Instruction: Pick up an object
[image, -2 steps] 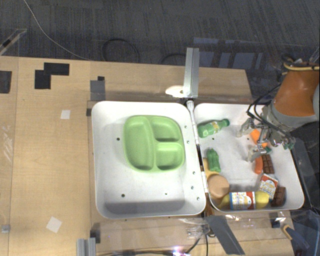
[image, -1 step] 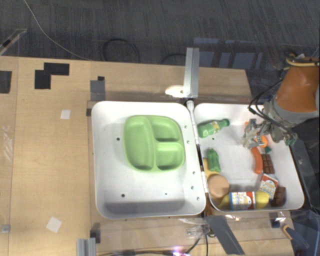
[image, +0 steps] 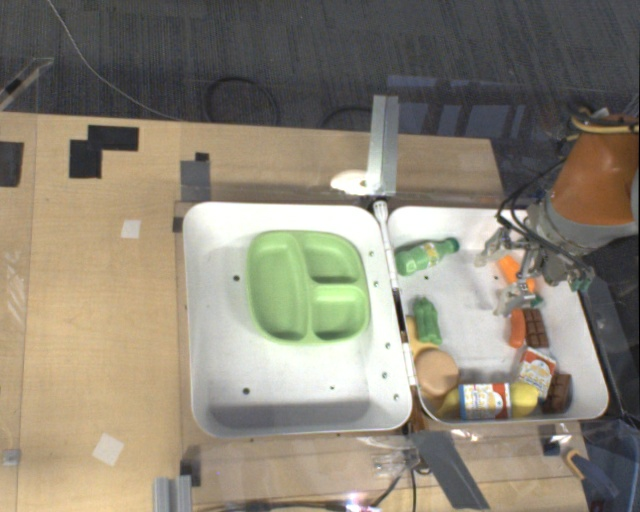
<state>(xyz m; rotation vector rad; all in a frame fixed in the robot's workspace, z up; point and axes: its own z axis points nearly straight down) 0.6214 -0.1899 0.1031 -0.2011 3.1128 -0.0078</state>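
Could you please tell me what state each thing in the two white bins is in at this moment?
Green divided plastic tray: flat in the left bin, compartments bare.
Green bottle with white label: lying on its side in the right bin.
Small green pepper-shaped item: lying flat.
Yellow-ended can with printed label: on its side against the near wall.
Gripper: low over orange items; grip unclear.

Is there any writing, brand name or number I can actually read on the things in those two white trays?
None can be read.
Can lying at the right bin's near edge: a colourful label, print too blurred to read.
Small carton beside it: red and white printing, too small to read.
Green bottle: its label is illegible.
Green divided tray in the left bin: no markings visible.
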